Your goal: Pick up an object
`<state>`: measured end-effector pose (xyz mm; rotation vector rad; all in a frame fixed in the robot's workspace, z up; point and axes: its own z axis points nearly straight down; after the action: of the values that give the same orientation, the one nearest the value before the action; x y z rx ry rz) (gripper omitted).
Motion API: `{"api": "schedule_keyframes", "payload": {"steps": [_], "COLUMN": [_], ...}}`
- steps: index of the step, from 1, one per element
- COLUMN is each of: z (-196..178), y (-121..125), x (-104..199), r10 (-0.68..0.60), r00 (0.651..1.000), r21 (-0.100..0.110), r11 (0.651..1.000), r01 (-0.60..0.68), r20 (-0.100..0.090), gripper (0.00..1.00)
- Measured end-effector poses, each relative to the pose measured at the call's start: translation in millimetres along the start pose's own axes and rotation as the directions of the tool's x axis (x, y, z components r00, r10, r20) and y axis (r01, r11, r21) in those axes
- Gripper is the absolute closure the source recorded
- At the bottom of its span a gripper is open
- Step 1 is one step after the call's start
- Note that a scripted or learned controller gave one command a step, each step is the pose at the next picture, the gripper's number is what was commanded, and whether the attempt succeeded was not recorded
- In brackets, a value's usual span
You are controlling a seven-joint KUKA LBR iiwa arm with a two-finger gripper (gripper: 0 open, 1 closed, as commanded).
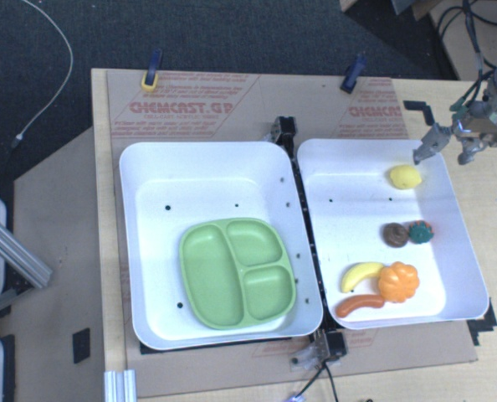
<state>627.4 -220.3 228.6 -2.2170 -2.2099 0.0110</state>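
In the right bin (349,162) lie a yellow lemon (405,177) at the back, a brown round piece (395,234) touching a teal piece (421,233) in the middle, and at the front a yellow banana (361,275), an orange pumpkin (398,281) and a red sausage (359,305). My gripper (445,149) hangs at the bin's back right corner, just above and right of the lemon, open with nothing between its fingers.
The left bin (148,182) holds a green three-compartment plate (236,270). Black clamps (284,128) join the bins at the back and front. A yellow clip (151,75) and a blue clip (353,74) pin the cardboard underneath.
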Motion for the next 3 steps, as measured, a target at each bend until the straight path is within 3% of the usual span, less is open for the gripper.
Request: {"api": "schedule_keyframes", "payload": {"steps": [1,3], "z": [-8.2,97.4], "y": [2.8,-0.3], "x": [0.7,1.4], "r10": [-0.003,-0.003], "r00": [1.000,1.000], "r21": [-0.013,-0.009], "r11": [1.000,1.000], "r01": [0.004,0.003], "r20": [0.004,0.002], "gripper": [0.00,0.00]}}
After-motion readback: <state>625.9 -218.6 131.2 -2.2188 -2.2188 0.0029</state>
